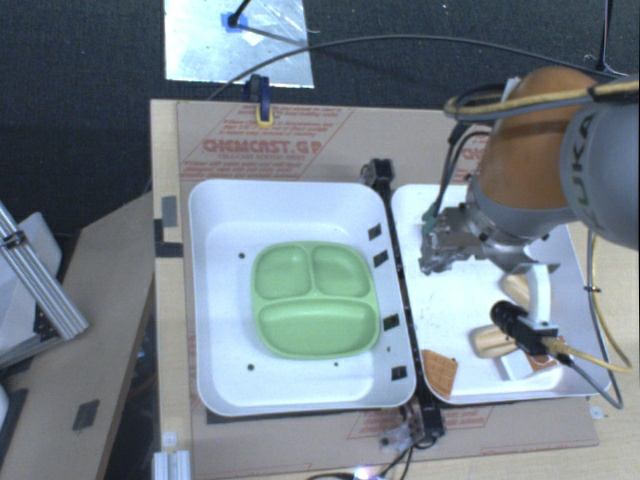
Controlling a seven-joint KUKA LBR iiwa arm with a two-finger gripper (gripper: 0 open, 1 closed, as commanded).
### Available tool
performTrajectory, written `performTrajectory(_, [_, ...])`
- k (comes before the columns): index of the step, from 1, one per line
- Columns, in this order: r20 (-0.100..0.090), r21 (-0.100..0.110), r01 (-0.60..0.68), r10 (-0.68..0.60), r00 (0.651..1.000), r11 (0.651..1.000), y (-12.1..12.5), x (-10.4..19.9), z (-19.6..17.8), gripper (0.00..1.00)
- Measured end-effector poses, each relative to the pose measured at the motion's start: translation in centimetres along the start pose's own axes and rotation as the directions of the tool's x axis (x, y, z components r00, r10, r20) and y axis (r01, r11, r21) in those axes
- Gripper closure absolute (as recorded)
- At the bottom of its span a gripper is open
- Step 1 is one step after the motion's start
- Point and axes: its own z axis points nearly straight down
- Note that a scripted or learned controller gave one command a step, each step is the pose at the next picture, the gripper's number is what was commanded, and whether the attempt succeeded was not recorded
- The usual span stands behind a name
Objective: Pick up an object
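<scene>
Tan wooden block (489, 341) lies in the right bin (470, 393), near the front. It looks light, rigid and smooth; grasp across its short sides. End effector (436, 253) state: cannot tell.

Red lettering "CHEMCAST GP" runs across the brown protective sheet (275, 138) behind the two bins.

Grey arm (560, 158) with orange band reaching in from the right; its gripper (437, 251) points down, near the bin's left edge.
</scene>
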Motion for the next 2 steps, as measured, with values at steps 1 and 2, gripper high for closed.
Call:
performTrajectory(1, [-0.001,0.001,0.001,-0.001,1.000,1.000,0.0,4.8,-0.2,1.00])
performTrajectory(2, [-0.001,0.001,0.002,-0.002,1.000,1.000,0.3,10.0,-0.1,1.00])
